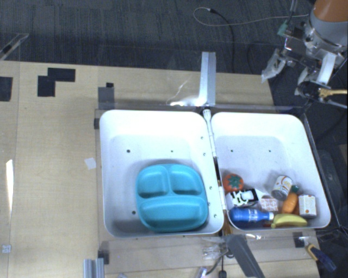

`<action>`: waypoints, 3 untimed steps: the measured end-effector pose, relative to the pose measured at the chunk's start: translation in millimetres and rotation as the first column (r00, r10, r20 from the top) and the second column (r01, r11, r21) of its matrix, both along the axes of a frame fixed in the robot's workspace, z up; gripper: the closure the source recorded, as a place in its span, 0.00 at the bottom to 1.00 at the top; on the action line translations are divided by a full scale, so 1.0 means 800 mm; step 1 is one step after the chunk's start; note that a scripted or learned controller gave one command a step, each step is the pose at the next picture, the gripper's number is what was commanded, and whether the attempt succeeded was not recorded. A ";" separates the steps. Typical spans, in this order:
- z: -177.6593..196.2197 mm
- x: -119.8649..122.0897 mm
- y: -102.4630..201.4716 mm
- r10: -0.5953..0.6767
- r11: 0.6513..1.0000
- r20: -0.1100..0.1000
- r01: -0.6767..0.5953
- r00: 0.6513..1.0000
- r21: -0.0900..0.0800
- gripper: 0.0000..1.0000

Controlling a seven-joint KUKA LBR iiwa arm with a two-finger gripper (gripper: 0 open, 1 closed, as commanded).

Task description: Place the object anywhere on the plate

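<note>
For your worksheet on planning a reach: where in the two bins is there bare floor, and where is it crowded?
Left bin: bare floor behind and left of the blue plate. Right bin: the far half is bare; the near edge is crowded with the banana, blue bottle, can and carrot.

My grey metal arm (326,27) carries an orange band (330,9) above the wrist. Below it sits my two-finger gripper (296,68), pale grey and white with dark fittings, thin cables and a small yellowish piece at its side.
</note>
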State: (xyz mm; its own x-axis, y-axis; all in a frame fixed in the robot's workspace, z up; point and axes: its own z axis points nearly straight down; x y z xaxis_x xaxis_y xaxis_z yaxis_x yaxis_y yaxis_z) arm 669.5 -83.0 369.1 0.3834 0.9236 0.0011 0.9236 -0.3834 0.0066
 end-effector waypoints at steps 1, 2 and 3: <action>-0.070 0.000 -0.030 -0.140 0.990 -0.003 0.140 0.990 0.001 0.00; -0.039 0.000 -0.032 -0.172 0.985 -0.001 0.172 0.985 0.001 0.00; -0.035 0.000 0.019 -0.189 0.982 -0.003 0.189 0.982 0.002 0.00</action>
